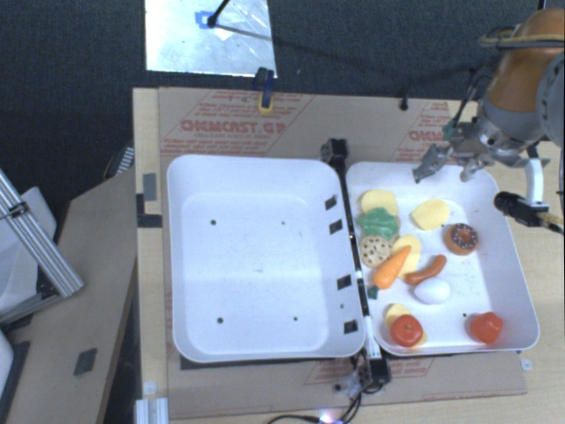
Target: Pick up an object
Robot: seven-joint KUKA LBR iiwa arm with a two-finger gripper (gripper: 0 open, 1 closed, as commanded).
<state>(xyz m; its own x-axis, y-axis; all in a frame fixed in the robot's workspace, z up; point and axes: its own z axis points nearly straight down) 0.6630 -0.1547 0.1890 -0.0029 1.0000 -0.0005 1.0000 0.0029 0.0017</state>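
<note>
Looking down from my one camera, I see the arm (pixel 528 69) reaching in from the right, its gripper (pixel 449 167) hanging over the far rim of the right bin (pixel 516 276). Its two fingers (pixel 426 165) are spread apart with nothing between them.

All the objects lie in the right bin. Along its left wall, from far to near, sit a yellow piece (pixel 379 201), a green leafy piece (pixel 378 223), a cookie (pixel 374 252) and a carrot (pixel 391 267) lying at a slant. A second yellow piece (pixel 431 214) lies nearer the middle, with a chocolate donut (pixel 462 238) just beside it toward the right wall. A sausage (pixel 426 269) touches a white egg (pixel 432 291) near the centre. Two tomatoes sit at the near edge: one (pixel 407 329) at the near left corner, the other (pixel 485 327) toward the near right corner.

Open floor remains in the far right corner and between the two tomatoes. The left bin (pixel 256 254) offers a wide bare floor, and the two bins meet along a clipped seam.
</note>
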